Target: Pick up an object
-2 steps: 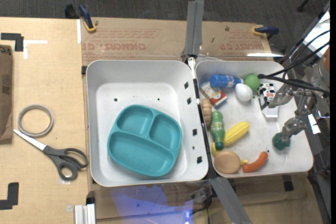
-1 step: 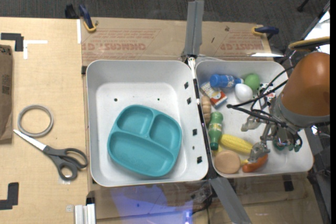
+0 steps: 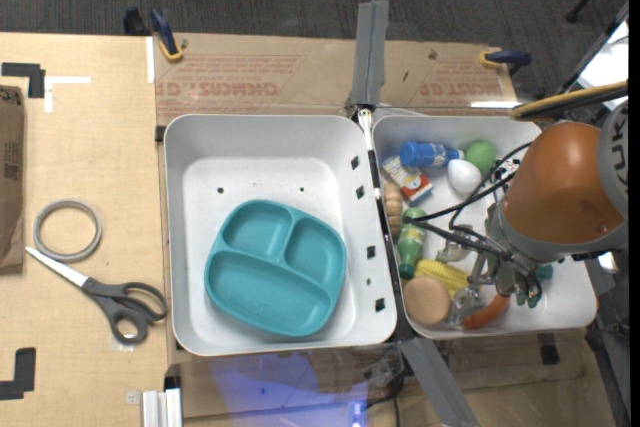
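Observation:
The right bin (image 3: 570,310) holds a pile of toy food: a blue bottle (image 3: 424,154), a green ball (image 3: 481,155), a white egg (image 3: 463,176), a yellow corn cob (image 3: 440,272), a tan round piece (image 3: 427,300) and a red-orange piece (image 3: 487,312). My gripper (image 3: 492,287) hangs low over the bin's front, just above the red-orange piece and beside the corn. Its fingers are lost among cables and the wrist. The orange band (image 3: 555,183) covers the bin's right part.
The left bin (image 3: 190,215) holds a teal divided plate (image 3: 277,267). On the bench at left lie scissors (image 3: 110,297) and a tape ring (image 3: 67,229). A grey divider bar (image 3: 369,55) stands behind the bins. Cardboard lies under the bins.

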`<state>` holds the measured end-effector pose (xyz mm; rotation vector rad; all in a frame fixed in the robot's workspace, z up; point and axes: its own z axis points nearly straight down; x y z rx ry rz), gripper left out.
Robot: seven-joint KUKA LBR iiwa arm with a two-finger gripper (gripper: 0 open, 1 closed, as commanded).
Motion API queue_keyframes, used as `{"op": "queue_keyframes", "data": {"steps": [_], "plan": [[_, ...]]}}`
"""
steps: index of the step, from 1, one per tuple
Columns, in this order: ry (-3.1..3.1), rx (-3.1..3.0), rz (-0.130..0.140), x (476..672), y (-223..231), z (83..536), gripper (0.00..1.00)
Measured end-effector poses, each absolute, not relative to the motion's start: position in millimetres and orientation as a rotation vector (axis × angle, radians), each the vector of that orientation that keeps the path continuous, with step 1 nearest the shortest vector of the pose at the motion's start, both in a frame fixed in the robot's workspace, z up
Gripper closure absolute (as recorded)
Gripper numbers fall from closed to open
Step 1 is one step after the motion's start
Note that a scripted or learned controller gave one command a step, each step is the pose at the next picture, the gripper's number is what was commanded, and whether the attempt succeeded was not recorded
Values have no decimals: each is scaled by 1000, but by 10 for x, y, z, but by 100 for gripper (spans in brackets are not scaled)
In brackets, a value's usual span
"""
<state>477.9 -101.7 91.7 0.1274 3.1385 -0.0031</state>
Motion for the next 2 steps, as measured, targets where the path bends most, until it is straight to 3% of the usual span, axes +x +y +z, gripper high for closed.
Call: {"op": "queue_keyframes", "data": {"steps": [1,2], "plan": [[3131,143,-7,5970,-1084,940,0],[3131,240,-1,5429,-929,921,0]]}}
